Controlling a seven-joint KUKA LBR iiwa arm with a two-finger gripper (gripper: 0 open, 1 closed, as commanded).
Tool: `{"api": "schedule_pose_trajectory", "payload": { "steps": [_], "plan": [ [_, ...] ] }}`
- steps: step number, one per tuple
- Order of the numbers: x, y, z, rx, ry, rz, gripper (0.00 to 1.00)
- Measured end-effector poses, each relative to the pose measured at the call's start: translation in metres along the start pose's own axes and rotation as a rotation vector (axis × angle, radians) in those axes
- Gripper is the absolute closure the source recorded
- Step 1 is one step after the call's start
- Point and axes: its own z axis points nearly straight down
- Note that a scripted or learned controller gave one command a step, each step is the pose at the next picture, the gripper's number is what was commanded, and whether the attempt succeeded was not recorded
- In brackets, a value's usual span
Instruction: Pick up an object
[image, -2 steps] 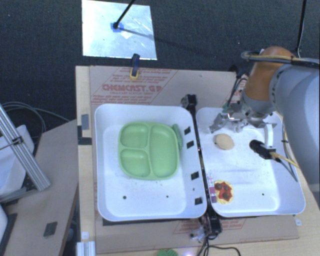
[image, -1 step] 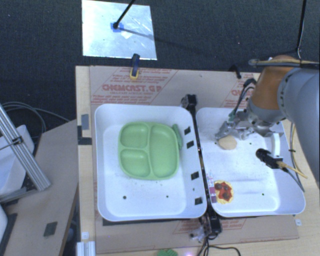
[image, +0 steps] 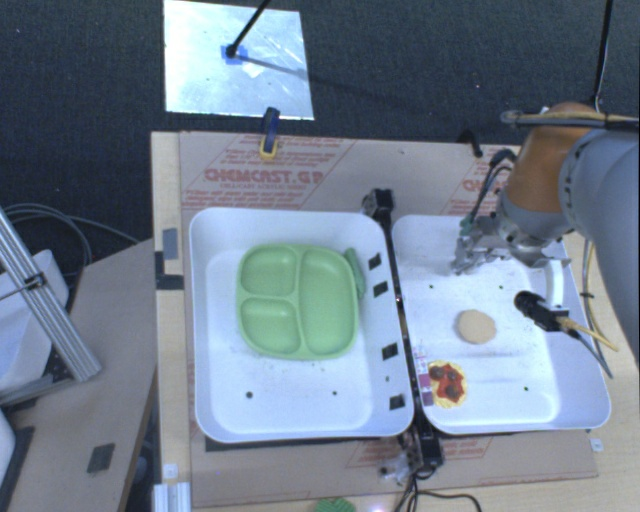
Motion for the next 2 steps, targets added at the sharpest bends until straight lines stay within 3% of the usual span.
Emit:
{"api": "schedule_pose_trajectory", "payload": {
  "steps": [1,2],
  "plan": [
    [-0.062,0.000,-0.021,0.003,-0.003,0.005,1.00],
    [-0.078,-0.001,-0.057,0.002,-0.002,0.003,1.00]
  ]
}}
